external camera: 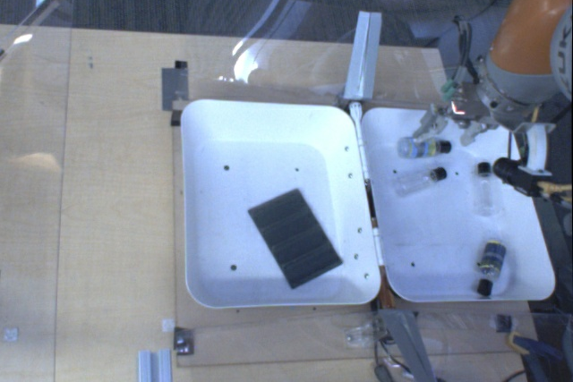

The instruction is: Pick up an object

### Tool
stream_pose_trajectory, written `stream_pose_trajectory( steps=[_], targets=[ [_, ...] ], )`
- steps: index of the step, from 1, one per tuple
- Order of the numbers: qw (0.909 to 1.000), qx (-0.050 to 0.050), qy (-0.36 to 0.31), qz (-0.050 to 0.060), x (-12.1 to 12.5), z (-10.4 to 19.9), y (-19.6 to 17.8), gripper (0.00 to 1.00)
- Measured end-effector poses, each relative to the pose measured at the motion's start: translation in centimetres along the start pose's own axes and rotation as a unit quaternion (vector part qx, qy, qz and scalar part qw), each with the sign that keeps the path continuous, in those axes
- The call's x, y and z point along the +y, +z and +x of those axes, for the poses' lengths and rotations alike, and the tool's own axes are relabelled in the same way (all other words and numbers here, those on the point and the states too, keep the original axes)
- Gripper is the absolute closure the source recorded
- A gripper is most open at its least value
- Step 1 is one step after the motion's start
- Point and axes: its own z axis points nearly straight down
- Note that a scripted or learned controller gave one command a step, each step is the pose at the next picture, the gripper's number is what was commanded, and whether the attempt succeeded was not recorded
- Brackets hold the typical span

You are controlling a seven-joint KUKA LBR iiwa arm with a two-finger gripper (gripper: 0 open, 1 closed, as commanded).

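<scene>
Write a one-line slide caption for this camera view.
Gripper hovers over small bottles in the right bin; a dark slab lies in the left.

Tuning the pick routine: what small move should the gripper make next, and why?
Probably straight down: the gripper hangs over the right bin, right above a small vial lying on the floor, and nothing shows between its fingers.

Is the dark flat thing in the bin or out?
In. The dark ribbed slab lies flat on the left bin's floor.
</scene>
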Motion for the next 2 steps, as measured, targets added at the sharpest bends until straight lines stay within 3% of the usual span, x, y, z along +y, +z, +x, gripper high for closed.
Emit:
stream_pose_trajectory(
  steps=[1, 2],
  targets=[
    [0.9999, -0.002, 0.0, -0.011, 5.4, 1.3, 9.9, 0.0],
    [0.9997, -0.001, -0.025, -0.002, 1.9, -4.7, 13.1, 0.0]
  ],
)
